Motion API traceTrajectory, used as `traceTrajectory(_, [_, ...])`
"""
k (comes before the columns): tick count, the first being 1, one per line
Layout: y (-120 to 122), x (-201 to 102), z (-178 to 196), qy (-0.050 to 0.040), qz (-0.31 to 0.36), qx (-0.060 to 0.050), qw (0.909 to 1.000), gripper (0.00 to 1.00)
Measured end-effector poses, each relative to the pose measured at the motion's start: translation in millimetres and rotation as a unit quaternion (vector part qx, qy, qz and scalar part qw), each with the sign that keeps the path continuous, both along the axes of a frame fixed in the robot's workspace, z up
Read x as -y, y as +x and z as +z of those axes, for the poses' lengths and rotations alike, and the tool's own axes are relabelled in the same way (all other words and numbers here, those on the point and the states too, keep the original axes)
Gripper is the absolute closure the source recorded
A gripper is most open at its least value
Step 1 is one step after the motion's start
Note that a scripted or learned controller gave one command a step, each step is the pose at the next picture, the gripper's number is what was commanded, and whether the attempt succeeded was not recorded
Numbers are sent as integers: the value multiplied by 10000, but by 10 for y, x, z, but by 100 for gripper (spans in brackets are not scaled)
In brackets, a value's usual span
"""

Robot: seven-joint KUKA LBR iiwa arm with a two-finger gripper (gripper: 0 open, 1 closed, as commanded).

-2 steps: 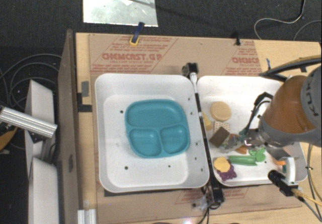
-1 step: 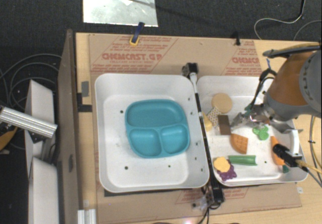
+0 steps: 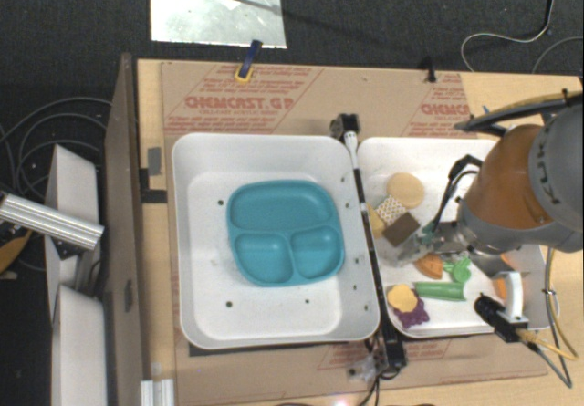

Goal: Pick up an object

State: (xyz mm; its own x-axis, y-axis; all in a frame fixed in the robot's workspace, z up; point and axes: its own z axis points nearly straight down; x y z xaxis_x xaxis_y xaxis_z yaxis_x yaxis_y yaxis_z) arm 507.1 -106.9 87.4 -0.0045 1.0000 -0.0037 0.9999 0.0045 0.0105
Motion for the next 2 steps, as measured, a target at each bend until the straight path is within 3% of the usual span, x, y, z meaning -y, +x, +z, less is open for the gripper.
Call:
traceTrajectory(1, [24, 28, 115, -9, -8, 18, 10000, 100])
traceTrajectory(2, [706, -641, 1029, 24, 46, 21, 10000, 100])
